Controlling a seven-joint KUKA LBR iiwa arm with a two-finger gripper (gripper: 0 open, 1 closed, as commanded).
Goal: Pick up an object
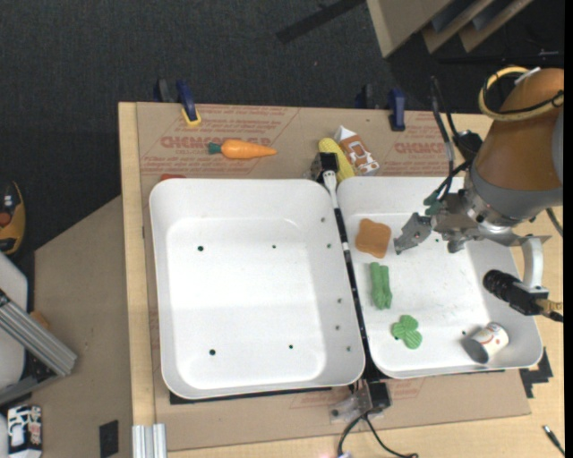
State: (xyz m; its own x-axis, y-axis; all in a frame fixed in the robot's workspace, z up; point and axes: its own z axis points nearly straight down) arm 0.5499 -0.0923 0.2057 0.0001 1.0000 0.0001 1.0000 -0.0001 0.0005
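Right bin (501,201): orange-brown block (373,238), green ridged piece (381,286), green leafy piece (407,331), small white cup (488,340). Gripper (414,234): just beside the block, clenched or released cannot be told. Pick not yet done; nothing lifted.

- You see dark grey carpet (107,54) all around the cardboard-topped bench (295,134).
- Above the bench, pale wooden furniture (430,22) juts in.
- Left of it, an aluminium rail (36,344).

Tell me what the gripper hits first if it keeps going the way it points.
Probably the orange-brown block: the gripper points left toward it in the right bin, though its height above the bin is unclear.
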